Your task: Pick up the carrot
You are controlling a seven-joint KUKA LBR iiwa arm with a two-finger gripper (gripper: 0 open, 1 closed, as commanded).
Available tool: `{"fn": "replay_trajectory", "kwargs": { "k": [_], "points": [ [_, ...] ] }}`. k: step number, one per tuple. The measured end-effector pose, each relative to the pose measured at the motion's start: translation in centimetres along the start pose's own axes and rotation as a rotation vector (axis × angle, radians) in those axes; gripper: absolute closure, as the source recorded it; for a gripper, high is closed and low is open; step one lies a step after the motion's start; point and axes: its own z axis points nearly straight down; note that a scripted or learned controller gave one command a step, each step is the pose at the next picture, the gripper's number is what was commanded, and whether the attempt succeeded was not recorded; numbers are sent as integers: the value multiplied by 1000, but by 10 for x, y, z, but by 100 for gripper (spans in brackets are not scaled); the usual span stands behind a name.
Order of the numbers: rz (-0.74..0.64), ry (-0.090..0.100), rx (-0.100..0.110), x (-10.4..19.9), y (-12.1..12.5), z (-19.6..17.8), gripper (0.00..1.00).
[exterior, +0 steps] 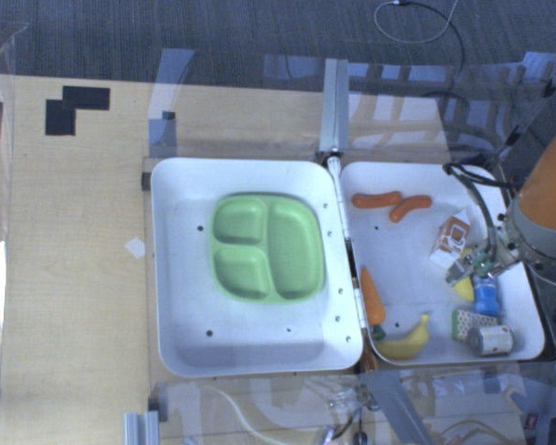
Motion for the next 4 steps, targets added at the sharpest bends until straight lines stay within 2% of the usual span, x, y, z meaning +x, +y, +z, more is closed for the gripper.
{"fn": "replay_trajectory", "kwargs": {
  "k": [1, 2, 3, 4],
  "points": [
    [-257, -1, -1, 22, 16, -3, 100],
    [-217, -1, -1, -17, 18, 23, 100],
    [-661, -1, -2, 36, 18, 12, 100],
    [-599, -2, -3, 48, 24, 1, 100]
  ]
}}
